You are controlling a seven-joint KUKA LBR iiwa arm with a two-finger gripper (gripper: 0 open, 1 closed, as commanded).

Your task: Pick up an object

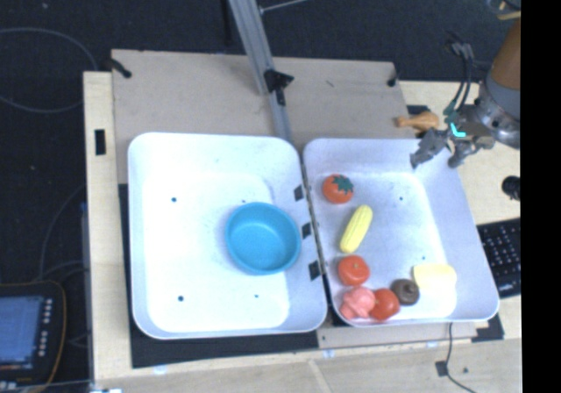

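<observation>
Two white bins point(149, 207) on a wooden bench point(342, 89) (dark floor around); gripper point(443, 154) seemingly open, holding nothing.

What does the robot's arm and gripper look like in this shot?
The arm enters from the right with an orange-brown section above a grey metallic wrist. The gripper has two dark grey fingers, a small teal light near its base, and thin dark cables looping above.

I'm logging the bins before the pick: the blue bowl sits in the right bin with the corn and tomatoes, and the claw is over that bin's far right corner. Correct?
Not quite. The camera view shows the blue bowl in the left bin. The corn and tomatoes are in the right bin, the claw over its far right corner.
</observation>
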